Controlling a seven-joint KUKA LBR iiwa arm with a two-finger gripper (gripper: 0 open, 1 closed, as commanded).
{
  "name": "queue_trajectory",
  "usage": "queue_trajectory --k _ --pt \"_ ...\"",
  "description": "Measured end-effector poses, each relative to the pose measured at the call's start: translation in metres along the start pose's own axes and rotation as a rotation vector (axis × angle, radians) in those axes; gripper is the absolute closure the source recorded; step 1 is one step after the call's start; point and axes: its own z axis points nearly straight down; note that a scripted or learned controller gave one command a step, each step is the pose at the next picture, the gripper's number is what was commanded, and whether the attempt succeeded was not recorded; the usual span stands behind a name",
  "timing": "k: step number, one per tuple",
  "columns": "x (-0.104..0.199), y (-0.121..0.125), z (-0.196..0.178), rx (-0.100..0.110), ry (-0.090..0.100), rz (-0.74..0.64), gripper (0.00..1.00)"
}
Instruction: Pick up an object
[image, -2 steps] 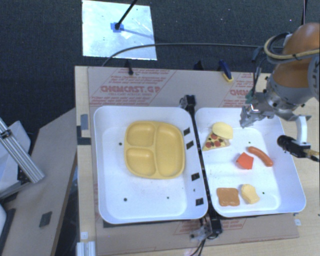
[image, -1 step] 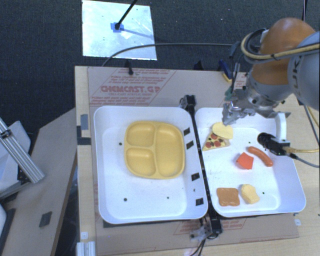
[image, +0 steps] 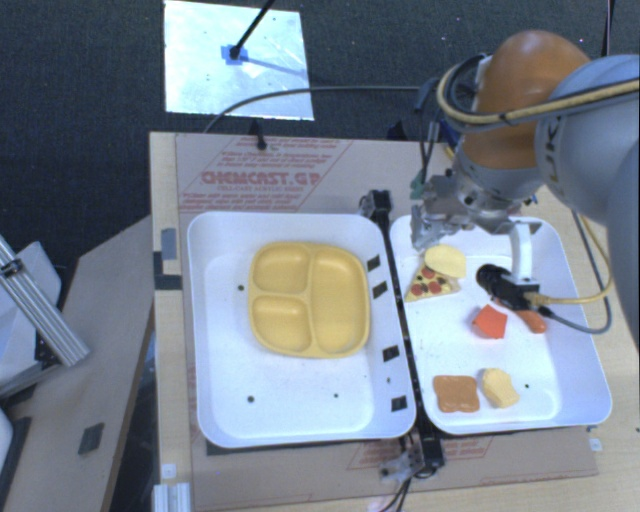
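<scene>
The right white bin (image: 580, 330) holds several toy foods. A pale yellow round piece (image: 445, 262) lies at its back left, with a pizza slice (image: 432, 287) just in front of it. A red-orange block (image: 490, 322) and a small orange piece (image: 532, 322) sit mid-bin. A toast slice (image: 456, 393) and a yellow block (image: 499, 387) rest near the front. My gripper (image: 470, 238) hangs low over the back of this bin, just above the yellow round piece. Nothing can be seen held in it.
The left white bin (image: 215, 380) carries a yellow divided plate (image: 305, 298). A black divider with clips (image: 392, 310) separates the bins. The grey arm with its orange band (image: 520, 90) and yellow cables cover the back right corner. Cardboard lies under both bins.
</scene>
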Motion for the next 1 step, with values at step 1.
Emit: queue_trajectory --k 1 --pt "0.0557 0.0090 0.0009 -0.001 0.000 0.000 1.00"
